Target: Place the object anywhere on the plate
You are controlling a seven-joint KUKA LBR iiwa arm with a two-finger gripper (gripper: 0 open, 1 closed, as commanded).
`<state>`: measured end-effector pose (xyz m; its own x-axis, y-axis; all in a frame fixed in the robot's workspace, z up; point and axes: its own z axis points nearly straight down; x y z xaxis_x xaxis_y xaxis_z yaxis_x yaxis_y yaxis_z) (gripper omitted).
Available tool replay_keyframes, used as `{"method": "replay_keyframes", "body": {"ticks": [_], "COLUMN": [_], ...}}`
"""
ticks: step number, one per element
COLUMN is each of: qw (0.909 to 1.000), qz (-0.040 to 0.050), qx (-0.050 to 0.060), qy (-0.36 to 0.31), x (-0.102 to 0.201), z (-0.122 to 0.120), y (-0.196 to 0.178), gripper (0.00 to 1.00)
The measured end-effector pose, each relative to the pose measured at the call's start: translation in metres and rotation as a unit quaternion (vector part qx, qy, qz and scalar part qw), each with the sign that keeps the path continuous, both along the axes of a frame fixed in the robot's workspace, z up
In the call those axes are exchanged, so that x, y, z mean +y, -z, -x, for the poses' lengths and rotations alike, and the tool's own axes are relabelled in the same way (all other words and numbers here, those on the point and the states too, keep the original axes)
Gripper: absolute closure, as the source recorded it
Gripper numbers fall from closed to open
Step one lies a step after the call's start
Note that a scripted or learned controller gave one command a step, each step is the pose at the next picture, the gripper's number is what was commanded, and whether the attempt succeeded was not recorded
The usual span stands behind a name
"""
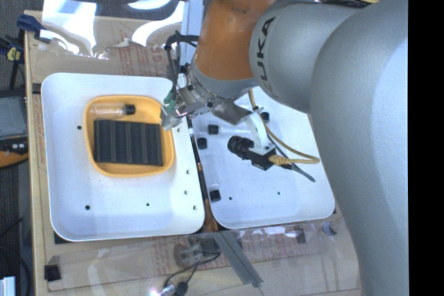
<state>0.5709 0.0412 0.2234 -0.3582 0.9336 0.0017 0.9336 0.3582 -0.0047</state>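
We cannot tell the gripper's (172,114) grip; it hovers at the yellow plate's (97,161) right rim, so move inward before releasing.

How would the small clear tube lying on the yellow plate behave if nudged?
The clear tube looks round and lies on its side, so it would probably roll. It seems light. The yellow plate has a raised rim that would likely stop it.
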Motion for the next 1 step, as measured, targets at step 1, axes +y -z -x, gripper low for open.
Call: {"method": "replay_keyframes", "body": {"ticks": [1], "qw": [1.0], "qz": [0.0001], "qx": [0.0], "qy": [0.0], "x": [-0.0002], "z": [0.0], "y": [0.0], "gripper": [0.0]}}
